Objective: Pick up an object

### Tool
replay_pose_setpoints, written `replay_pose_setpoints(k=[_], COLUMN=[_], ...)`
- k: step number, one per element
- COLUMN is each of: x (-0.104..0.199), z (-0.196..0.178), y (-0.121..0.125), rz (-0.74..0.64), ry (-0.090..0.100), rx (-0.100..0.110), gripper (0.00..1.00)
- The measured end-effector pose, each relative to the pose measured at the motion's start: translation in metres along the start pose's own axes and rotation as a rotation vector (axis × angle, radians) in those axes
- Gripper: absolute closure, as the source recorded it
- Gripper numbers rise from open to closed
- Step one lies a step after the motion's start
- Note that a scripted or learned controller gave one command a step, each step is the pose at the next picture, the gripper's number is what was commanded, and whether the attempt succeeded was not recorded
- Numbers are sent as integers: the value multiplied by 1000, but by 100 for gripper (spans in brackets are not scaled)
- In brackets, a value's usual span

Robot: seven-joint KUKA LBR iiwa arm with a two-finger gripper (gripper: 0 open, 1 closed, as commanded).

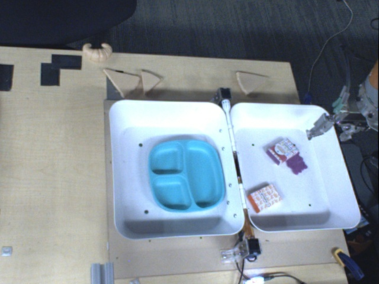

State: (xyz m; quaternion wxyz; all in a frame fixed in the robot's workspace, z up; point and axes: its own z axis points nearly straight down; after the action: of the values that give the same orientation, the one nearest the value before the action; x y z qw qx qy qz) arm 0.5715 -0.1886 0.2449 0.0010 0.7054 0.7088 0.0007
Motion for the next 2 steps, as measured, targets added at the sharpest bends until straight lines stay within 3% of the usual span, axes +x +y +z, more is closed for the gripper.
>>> replay_pose_setpoints(k=[1, 2], x=[-17, 4], z=[146, 154], y=[55, -12], rz=[1, 2], ry=[-3, -3], rx=[-11, -14], gripper=[0, 0])
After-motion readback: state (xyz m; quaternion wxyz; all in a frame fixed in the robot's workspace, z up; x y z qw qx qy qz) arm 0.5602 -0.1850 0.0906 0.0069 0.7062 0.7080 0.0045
